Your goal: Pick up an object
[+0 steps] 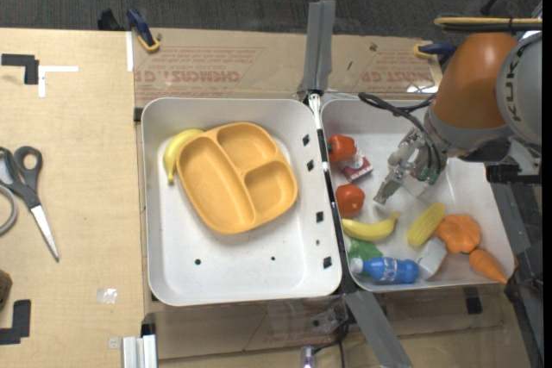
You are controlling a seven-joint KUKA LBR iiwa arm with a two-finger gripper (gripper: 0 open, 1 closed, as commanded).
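Objects for picking are lying heaped in the right bin (483,185), toward five o'clock of the view. Both white bins are sitting side by side on a pale wooden bench (69,211), with dark carpet at twelve o'clock and brown cardboard (224,69) behind them. Scissors (30,190) are resting at nine o'clock. The gripper (388,194) is hanging over bare bin floor at three o'clock, fingers slightly spread and pinching nothing, just beside a red packet (355,169). Counting the right bin: two tomatoes (341,147), one banana (371,227), one corn cob (426,224), one carrot (488,265), one blue bottle (388,270). The left bin (172,271) is holding one yellow divided plate (233,177) and one banana (176,152).
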